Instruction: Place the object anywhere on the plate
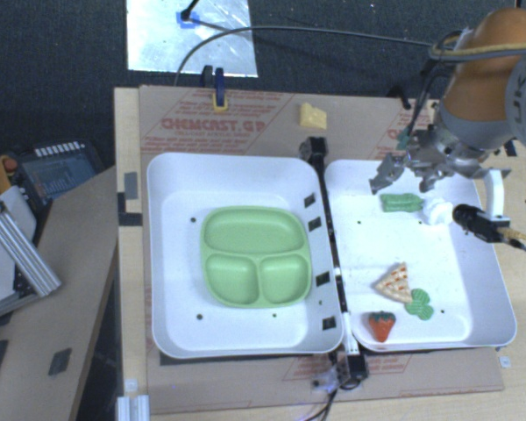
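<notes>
The green divided plate (pixel 254 255) lies in the left bin (pixel 171 235) with nothing on it. The right bin (pixel 482 288) holds a green pod-shaped toy (pixel 401 203), a small white piece (pixel 437 210), a pizza slice (pixel 394 281), a green leafy piece (pixel 420 305) and a strawberry (pixel 381 324). My gripper (pixel 408 179) hangs over the far end of the right bin, just above and behind the green pod. Its fingers (pixel 383 176) are spread open with nothing between them.
A yellow cheese wedge (pixel 313 115) lies on the bench behind the bins. A black divider with clips (pixel 326 235) runs between the two bins. A black cylinder on a cable (pixel 476 221) sticks out over the right bin's right side.
</notes>
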